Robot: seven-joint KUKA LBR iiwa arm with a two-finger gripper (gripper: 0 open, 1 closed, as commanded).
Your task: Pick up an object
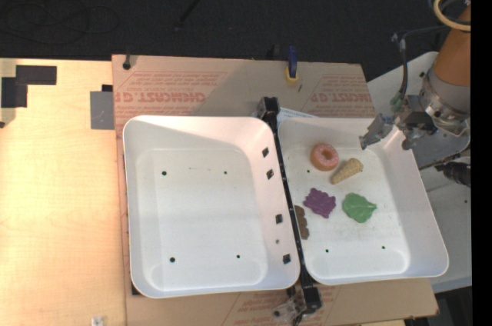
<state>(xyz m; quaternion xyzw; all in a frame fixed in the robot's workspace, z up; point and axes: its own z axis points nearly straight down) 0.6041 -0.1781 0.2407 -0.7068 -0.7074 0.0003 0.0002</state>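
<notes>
- Cream cone-shaped object (pixel 347 170) lies in right bin (pixel 415 240), upper middle; long axis slants, narrow end toward upper right, broad end lower left.
- Pink ring (pixel 324 157) just beside it, to its left.
- Purple piece (pixel 320 202) and green piece (pixel 358 207) below; brown piece (pixel 300 222) by the divider.
- Gripper (pixel 392 131) over bin's upper right rim, fingers spread apart, holding nothing.
- Left bin (pixel 146 255) alongside.

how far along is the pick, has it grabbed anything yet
Nothing looks picked yet. The gripper sits over the right bin's upper right edge. The pink ring, tan cone, purple piece and green piece all lie on its floor. Descent, grasp and lift remain.
</notes>
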